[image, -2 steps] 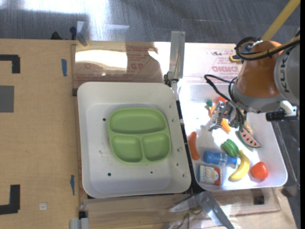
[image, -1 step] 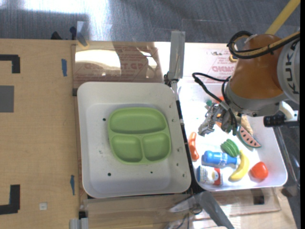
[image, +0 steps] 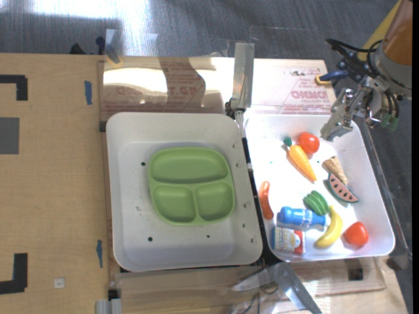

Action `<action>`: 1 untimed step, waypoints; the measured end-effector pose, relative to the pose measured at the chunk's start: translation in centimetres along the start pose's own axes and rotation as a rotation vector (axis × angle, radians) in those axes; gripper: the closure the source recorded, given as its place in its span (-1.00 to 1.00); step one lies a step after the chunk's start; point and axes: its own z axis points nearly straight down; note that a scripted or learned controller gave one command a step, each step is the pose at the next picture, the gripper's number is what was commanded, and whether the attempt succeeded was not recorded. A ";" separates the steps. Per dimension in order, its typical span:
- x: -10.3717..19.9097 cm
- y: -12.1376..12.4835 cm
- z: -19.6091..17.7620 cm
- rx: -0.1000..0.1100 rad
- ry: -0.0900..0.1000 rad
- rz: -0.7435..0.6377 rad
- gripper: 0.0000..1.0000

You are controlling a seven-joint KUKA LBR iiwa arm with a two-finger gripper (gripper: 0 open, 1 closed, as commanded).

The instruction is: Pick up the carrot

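We list two shallow white bins side by side on the counter [image: 52,175].

Left bin [image: 124,175]: one green divided plate [image: 191,185], three compartments, lying at the middle of the bin.

Right bin [image: 376,195]:
- carrot [image: 302,163], orange with a green top, lying slantwise in the upper middle of the bin, green end toward 11 o'clock.
- tomato [image: 308,142], red, just beside the carrot at its 1 o'clock.
- bread wedge [image: 335,169], tan, at 3 o'clock of the carrot, apart from it.
- watermelon slice [image: 342,191], just below the bread wedge.
- green vegetable [image: 317,202], at 5 o'clock of the carrot.
- banana [image: 331,228], yellow, near the bin's lower edge.
- red fruit [image: 355,234], at 3 o'clock of the banana.
- blue bottle [image: 300,217], lying on its side, touching a small carton [image: 288,239] below it.
- red-orange piece [image: 265,199], against the bin's left wall.

Gripper [image: 335,128]: we see it over the upper right corner of the right bin, at 2 o'clock of the carrot and apart from it. It carries nothing; whether it stands open or closed, we cannot tell.
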 end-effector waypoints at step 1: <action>0.2 0.2 0.6 0.001 0.013 -0.003 -1.00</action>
